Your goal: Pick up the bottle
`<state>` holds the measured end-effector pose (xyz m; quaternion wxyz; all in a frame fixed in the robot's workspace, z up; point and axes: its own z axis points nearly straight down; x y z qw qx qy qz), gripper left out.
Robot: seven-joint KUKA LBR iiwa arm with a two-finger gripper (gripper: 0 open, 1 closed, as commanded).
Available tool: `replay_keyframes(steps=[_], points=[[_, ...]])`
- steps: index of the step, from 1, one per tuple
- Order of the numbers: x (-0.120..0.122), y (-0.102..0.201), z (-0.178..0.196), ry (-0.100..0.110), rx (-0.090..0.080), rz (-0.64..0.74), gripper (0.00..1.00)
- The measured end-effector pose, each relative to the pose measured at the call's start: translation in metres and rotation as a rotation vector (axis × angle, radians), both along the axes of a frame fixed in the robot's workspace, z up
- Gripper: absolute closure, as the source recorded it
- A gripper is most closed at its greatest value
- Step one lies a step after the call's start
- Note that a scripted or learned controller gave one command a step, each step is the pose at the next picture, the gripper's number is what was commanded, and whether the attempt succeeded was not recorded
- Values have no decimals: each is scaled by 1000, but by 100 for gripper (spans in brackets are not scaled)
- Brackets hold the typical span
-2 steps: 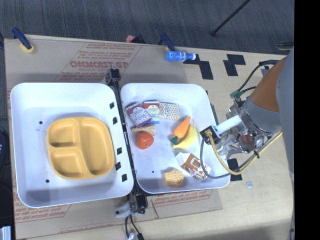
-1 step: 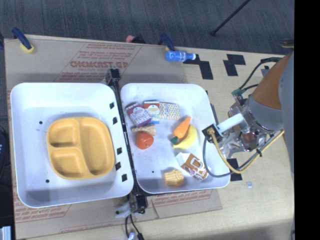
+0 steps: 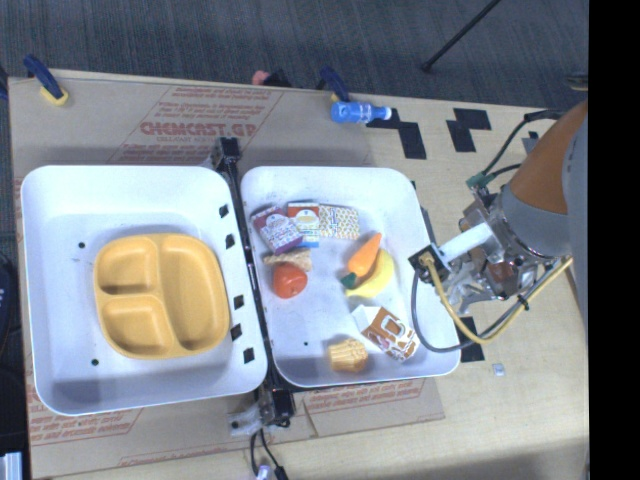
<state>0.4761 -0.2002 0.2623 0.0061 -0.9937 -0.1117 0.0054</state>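
Item sought: blue bottle (image 3: 358,113), lying on its side on the cardboard bench top (image 3: 150,128), outside and just beyond the right bin (image 3: 400,183). Gripper (image 3: 462,286) sits at that bin's right rim, well apart from the bottle; whether it is open or closed cannot be told. Step, as judged: approach not begun. Next move calls for travel past the bin's far edge, then descent over the bottle.
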Motion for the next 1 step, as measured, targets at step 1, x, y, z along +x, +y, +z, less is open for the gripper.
replay_keyframes(steps=[1], points=[[0, 0, -19, -7, -7, -17, 100]])
